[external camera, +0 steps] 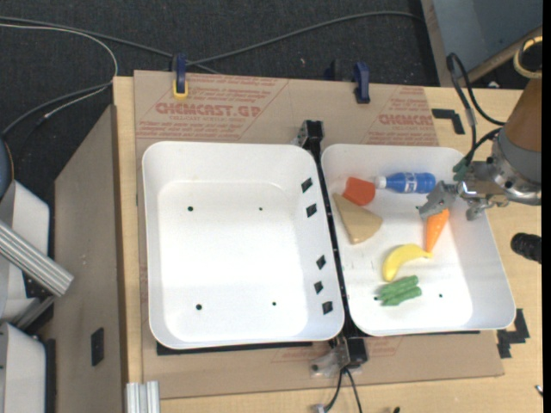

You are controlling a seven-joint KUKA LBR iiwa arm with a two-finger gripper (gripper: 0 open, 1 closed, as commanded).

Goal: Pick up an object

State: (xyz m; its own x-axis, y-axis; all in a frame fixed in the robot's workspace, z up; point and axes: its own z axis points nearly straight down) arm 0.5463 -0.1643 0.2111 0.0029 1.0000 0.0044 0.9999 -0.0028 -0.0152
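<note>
We note both bins, left (164, 231) and right (482, 274), look like smooth white plastic with a soft sheen. The board (258, 101) under them reads as matt brown cardboard with red print. The carrot (436, 229), banana (403, 258), green toy (399, 292) and blue bottle (410, 181) look like smooth plastic, the bottle faintly glossy. The tan wedge (360, 222) looks matt. The gripper (443, 198) looks like dull grey metal. The floor (258, 15) looks like dark rough carpet.

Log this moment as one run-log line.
task: pick up an object | hand: over right bin, above carrot | nearby: banana, blue bottle | grasp: not confirmed
</note>
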